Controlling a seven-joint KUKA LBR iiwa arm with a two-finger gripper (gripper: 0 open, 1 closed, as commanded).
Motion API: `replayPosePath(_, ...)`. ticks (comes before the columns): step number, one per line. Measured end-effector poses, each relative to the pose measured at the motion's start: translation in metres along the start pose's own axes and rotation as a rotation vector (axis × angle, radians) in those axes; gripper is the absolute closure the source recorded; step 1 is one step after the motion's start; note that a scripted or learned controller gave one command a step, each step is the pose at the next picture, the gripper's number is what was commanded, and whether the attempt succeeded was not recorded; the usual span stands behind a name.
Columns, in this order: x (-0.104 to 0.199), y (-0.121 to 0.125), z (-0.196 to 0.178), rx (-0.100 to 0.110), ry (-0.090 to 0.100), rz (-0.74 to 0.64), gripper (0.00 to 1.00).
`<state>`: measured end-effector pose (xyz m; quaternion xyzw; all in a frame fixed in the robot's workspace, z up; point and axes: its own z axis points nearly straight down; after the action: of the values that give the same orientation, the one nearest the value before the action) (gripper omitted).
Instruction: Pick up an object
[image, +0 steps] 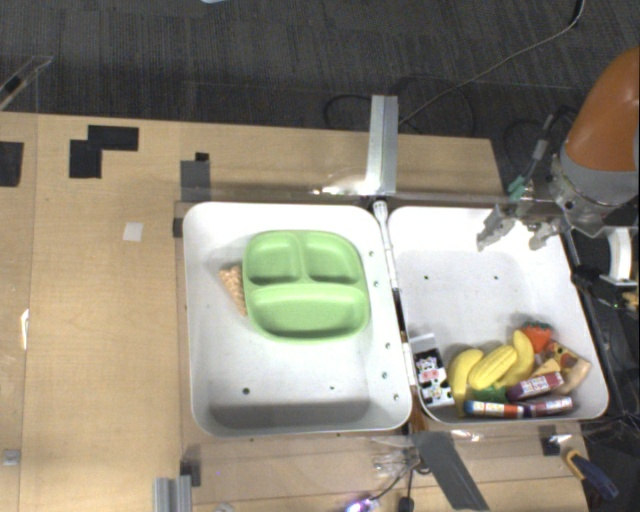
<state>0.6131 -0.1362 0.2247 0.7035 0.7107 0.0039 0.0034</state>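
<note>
While the gripper (517, 228) hovers over the far edge of the right bin (450, 290), jaws spread and holding nothing, the bananas (487, 365) lie in that bin's near corner (beside markers (520, 407)); the left bin (210, 350) holds a green tray (303, 283).

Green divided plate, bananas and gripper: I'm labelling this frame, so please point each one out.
Green divided plate (303, 283): camera view, ridge between its compartments.
Bananas (487, 366): camera view, middle of the bunch.
Gripper (516, 231): camera view, midway between its fingertips.
</note>
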Motion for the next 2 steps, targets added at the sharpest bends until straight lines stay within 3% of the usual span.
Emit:
replayPosePath(1,0.089,0.022,0.040,0.006,0.000,-0.225,0.00)
replayPosePath(2,0.049,-0.020,0.107,0.006,0.001,-0.288,0.00)
